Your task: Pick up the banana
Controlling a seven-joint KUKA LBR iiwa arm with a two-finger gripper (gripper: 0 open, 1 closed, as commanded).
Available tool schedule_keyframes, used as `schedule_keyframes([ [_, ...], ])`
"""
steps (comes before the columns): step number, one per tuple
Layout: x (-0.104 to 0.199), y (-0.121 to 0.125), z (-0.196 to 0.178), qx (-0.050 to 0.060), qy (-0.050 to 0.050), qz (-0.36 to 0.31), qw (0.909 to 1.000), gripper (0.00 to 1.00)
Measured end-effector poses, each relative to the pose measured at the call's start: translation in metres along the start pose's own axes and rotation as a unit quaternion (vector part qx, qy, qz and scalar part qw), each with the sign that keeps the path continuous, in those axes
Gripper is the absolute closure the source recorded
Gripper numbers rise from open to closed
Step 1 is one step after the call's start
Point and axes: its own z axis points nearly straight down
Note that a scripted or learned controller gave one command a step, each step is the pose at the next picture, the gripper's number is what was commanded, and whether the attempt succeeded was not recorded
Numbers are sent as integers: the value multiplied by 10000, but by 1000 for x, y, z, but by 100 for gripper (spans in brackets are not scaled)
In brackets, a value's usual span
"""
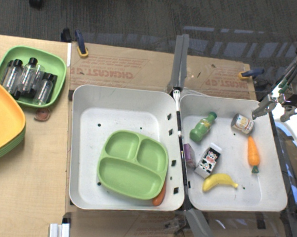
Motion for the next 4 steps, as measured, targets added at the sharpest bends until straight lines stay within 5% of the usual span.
schedule_keyframes([
  [1,47,-8,107,-5,2,-1090,9940,0],
  [2,18,-90,181,-8,7,-2220,9750,0],
  [3,18,-90,173,-17,5,-2200,9755,100],
  [4,33,-103,194,-4,9,-1310,9914,100],
])
